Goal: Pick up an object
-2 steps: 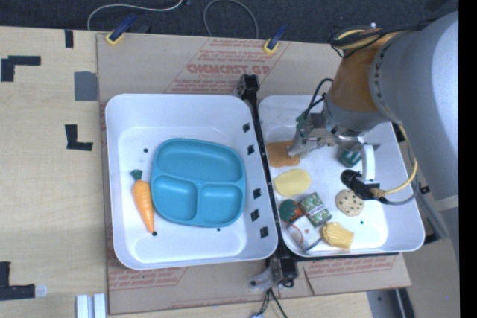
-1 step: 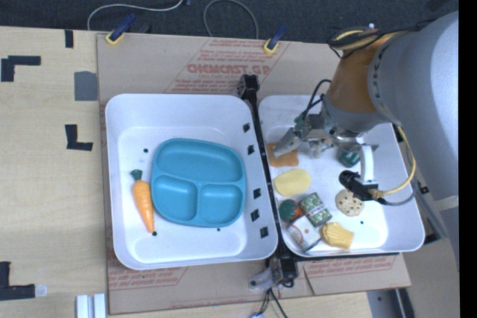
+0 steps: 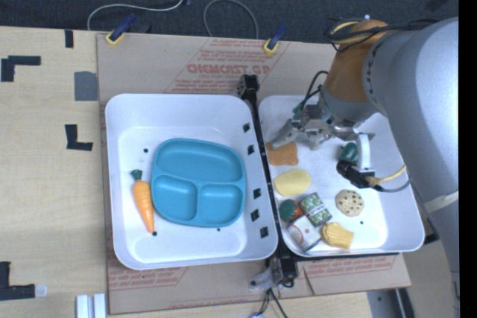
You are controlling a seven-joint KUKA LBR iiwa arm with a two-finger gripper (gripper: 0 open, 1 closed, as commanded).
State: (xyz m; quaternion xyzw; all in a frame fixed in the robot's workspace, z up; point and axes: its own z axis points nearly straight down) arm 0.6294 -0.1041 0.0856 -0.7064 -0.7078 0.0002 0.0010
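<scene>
From the one camera above the worktop [image 3: 45,160], we judge the task barely begun: nothing hangs from the arm, and every item lies in a bin. The claw [image 3: 298,132] sits low in the right bin [image 3: 387,234], near its upper left corner, just above a tan piece of toast [image 3: 283,154]. Whether it touches the toast we cannot tell. We cannot tell either whether the claw is released or clenched, as the wrist hides much of it. So the lift is left to do, and probably the grasp as well.

The left bin [image 3: 127,115] holds a blue divided plate [image 3: 198,182] near its middle and a carrot [image 3: 143,203] just beside the plate's left edge.

The right bin is the crowded one. Below the toast lies a yellow lump [image 3: 292,181], perhaps a potato or lemon. Further down sit a small green packet [image 3: 314,209], a cookie [image 3: 349,202] and a yellow wedge [image 3: 337,236] near the bottom rim. A red and white item lies beside the packet, too small to name. The toast looks the likeliest target, being nearest the claw.
</scene>
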